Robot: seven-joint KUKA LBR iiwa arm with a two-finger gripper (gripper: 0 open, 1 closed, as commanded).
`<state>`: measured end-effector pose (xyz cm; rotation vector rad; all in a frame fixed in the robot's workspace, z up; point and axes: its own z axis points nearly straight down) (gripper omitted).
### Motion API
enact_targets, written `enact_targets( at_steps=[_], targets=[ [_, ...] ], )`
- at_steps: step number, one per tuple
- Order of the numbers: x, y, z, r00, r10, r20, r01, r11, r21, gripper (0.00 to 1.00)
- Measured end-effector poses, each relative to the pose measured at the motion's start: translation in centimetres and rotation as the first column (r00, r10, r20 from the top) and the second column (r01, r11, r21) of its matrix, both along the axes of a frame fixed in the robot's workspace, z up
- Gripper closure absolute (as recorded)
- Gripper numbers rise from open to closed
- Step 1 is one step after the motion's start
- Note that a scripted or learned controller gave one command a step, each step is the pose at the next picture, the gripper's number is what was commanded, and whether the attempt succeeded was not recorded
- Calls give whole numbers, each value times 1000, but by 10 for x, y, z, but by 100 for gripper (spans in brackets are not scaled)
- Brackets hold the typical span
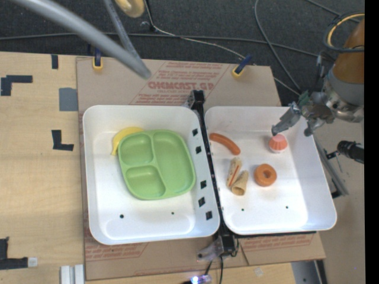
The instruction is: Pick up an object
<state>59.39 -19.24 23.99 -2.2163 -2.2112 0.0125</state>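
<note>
Four small objects lie in the right bin (pixel 308 212): a pink cupcake-like piece (pixel 278 143), an orange ring (pixel 266 175), a red sausage (pixel 225 142) and a tan cone (pixel 238 177). My gripper (pixel 292 129) hangs at that bin's far right side, just above and to the right of the pink piece. Its fingers are spread apart and open, with nothing between them. One fingertip (pixel 277 129) sits close above the pink piece.
The left bin (pixel 100 218) holds a green divided plate (pixel 157 163) with a yellow banana (pixel 124 136) partly under its far left edge. A black clip strip (pixel 204 158) runs between the bins. Cables trail behind the bench.
</note>
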Motion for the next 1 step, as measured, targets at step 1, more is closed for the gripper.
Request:
enact_targets(
  at_steps=[1],
  targets=[
    [3,0,7,1000,3,12,-3,1000,-3,0]
  ],
)
